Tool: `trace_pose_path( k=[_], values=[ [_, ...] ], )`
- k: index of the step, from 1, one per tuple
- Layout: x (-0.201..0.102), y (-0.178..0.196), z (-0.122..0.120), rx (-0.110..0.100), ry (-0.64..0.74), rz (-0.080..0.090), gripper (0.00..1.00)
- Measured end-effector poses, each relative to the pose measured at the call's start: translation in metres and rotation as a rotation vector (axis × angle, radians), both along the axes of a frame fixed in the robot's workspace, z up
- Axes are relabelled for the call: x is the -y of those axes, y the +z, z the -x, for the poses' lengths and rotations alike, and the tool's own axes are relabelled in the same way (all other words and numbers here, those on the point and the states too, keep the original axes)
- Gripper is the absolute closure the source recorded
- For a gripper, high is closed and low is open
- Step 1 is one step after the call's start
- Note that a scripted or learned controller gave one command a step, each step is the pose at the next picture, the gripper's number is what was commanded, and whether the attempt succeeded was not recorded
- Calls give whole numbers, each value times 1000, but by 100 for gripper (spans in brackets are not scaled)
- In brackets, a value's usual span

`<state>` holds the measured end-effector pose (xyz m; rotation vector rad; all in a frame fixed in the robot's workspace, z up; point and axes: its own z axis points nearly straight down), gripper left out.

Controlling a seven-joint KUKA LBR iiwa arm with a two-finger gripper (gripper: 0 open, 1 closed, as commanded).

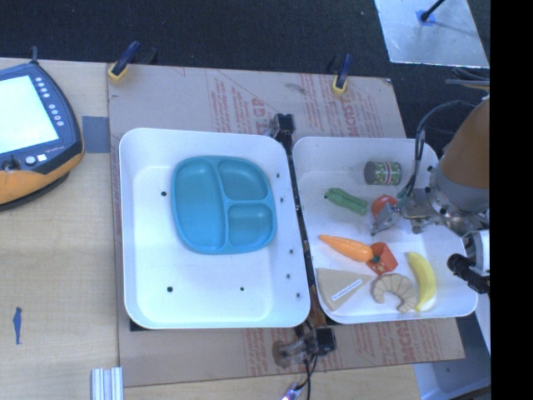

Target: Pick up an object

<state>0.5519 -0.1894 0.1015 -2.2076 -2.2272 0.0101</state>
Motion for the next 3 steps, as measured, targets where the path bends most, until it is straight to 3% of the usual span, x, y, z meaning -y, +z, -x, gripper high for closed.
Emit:
trace_pose_path(
  k=[1, 2, 3],
  values=[
    [22, -10, -48, 6, -4, -1, 0],
    [22, 1, -48, 5, -1, -2, 100],
    [-75, 109, -32, 7, -5, -2, 100]
  ],
)
